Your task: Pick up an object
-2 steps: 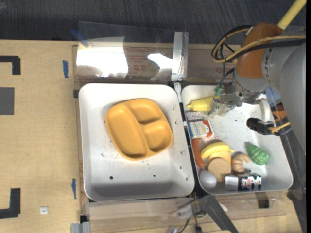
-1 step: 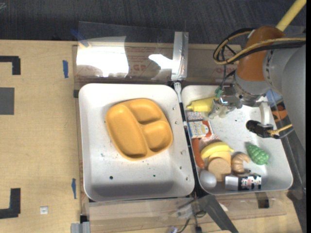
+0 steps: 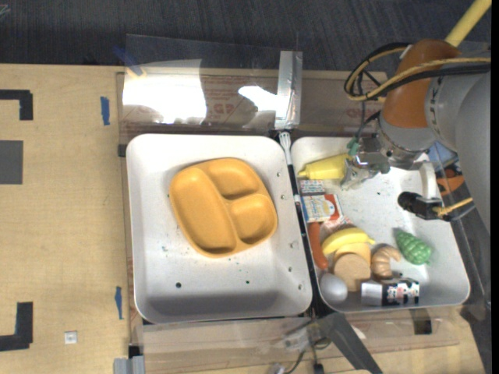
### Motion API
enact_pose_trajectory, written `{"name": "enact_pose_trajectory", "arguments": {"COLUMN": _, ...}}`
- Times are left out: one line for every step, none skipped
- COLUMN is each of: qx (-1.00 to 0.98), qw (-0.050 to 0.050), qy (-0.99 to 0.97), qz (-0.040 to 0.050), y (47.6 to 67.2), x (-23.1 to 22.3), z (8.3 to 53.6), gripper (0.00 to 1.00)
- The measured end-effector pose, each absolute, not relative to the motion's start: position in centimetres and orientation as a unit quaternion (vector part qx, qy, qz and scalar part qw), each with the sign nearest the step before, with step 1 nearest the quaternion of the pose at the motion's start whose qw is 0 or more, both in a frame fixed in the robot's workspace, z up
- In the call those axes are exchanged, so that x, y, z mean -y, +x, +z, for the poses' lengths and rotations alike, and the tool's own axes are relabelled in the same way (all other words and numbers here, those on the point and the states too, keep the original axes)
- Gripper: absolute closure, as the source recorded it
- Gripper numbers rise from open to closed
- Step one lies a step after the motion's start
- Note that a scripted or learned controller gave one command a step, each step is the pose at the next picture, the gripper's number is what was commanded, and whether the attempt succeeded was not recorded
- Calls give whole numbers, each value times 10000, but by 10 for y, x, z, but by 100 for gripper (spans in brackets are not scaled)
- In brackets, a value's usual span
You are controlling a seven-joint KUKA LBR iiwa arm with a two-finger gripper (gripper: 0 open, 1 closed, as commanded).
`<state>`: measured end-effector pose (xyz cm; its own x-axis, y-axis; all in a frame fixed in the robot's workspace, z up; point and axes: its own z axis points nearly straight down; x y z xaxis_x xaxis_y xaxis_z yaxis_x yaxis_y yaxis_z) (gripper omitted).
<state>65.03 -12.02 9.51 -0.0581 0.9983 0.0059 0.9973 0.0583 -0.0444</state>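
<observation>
Pale wooden bench (image 3: 62, 232) stretches under both shallow white bins, dark floor beyond its far edge; the left white bin (image 3: 148, 279) carries a yellow-orange moulded plastic tray with three compartments (image 3: 222, 205) near its middle, and the right white bin (image 3: 448, 275) carries everything I might take. My gripper (image 3: 360, 166) hangs over the far-left part of that right bin, just beside a yellow banana-shaped plastic toy (image 3: 323, 167) lying near the bin's far-left corner; whether I touch it I cannot make out, and whether my tips are spread or closed I cannot tell from this slant, since my grey wrist and the orange band cover them.

Along the bin's left wall lies a flat red-and-white printed packet (image 3: 320, 207); nearer the near edge sit a rounded yellow plastic piece (image 3: 347, 241), a tan disc-like piece (image 3: 352, 267), a small brown knobbly piece (image 3: 382, 262), a grey metal ball-like thing (image 3: 334, 288) and a dark can lying on its side with a red-and-white label (image 3: 394, 292); a green ridged plastic toy (image 3: 413, 248) rests toward the right wall.

By my judgement the pick is barely begun; nothing is visibly lifted, every piece lies on the bin floor; closing on the banana toy and raising it are all left to do.
</observation>
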Motion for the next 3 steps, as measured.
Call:
{"name": "enact_pose_trajectory", "arguments": {"qx": 7273, "qw": 149, "qy": -6860, "qz": 118, "y": 652, "x": 119, "z": 96, "gripper": 0}}
{"name": "enact_pose_trajectory", "arguments": {"qx": 7274, "qw": 188, "qy": -6858, "qz": 146, "y": 651, "x": 119, "z": 106, "gripper": 100}}
{"name": "enact_pose_trajectory", "arguments": {"qx": 7275, "qw": 175, "qy": -6858, "qz": 137, "y": 652, "x": 119, "z": 107, "gripper": 0}}
